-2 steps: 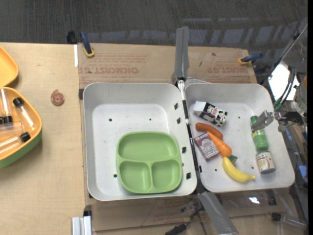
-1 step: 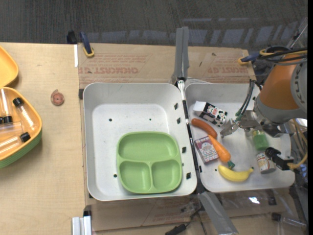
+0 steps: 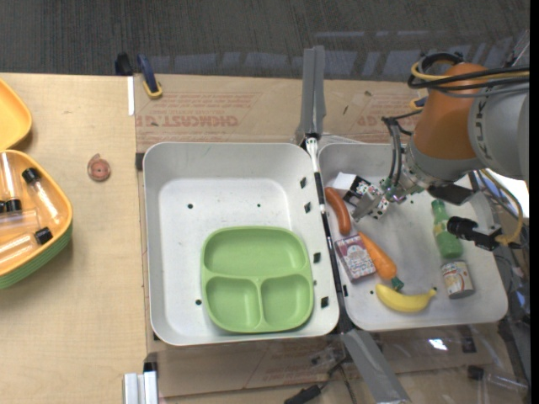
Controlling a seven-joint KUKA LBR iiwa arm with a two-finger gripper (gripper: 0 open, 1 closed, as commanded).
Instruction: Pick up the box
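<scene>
The box (image 3: 355,257) is small and red-pink with a printed top. It lies flat near the left wall of the right bin (image 3: 480,310). An orange carrot (image 3: 380,258) lies against its right side. My gripper (image 3: 375,202) hangs over the upper middle of the right bin, up and to the right of the box and apart from it. It points down and to the left from the grey arm with the orange band (image 3: 446,124). Nothing shows in its grasp.
In the right bin there are also a red sausage (image 3: 339,210), a white packet (image 3: 341,181), a green bottle (image 3: 446,232), a can (image 3: 456,279) and a banana (image 3: 405,297). A green divided plate (image 3: 257,278) lies in the left bin (image 3: 168,225). A yellow tray (image 3: 34,217) sits at far left.
</scene>
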